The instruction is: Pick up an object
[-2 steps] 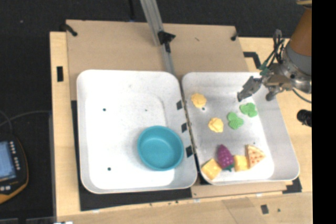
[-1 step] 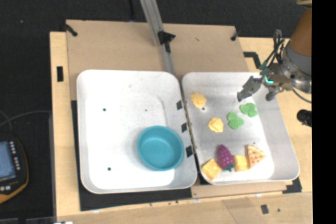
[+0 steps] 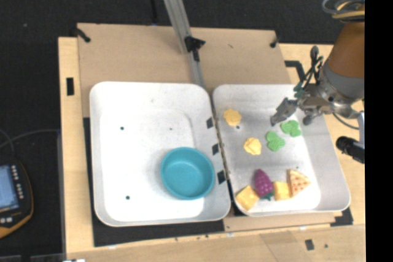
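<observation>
Yellow block (image 3: pixel 247 197) lies far below our claw (image 3: pixel 295 111); spread beside the green toy (image 3: pixel 290 128), it may close on nothing.

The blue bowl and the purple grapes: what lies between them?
In the camera view, between the blue bowl and the purple grapes run the two bins' adjoining rims, then bare white floor of the right bin.
</observation>
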`<act>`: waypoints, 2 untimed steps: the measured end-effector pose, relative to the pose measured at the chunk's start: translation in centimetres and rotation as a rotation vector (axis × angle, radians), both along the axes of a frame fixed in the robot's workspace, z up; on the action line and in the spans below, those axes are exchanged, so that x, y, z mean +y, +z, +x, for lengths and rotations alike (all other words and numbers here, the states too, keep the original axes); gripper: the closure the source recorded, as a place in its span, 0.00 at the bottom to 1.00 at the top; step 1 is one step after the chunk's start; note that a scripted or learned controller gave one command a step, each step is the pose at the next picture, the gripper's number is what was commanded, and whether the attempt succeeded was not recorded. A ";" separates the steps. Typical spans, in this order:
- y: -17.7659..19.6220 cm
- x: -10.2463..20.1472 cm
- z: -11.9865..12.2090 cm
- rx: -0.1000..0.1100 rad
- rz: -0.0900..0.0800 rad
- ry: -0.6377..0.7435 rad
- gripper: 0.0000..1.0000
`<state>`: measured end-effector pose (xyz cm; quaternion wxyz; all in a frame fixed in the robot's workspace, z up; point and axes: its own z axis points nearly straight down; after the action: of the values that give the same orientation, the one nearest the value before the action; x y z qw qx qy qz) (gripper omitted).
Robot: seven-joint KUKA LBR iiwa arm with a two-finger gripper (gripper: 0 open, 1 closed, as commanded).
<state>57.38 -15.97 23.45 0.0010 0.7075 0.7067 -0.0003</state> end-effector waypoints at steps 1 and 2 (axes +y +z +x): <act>-4.6 -0.8 0.4 0.004 0.000 0.000 0.00; -8.8 -1.0 0.5 0.003 0.000 0.000 0.00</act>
<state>57.88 -16.99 14.60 -0.0002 0.7075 0.7067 -0.0015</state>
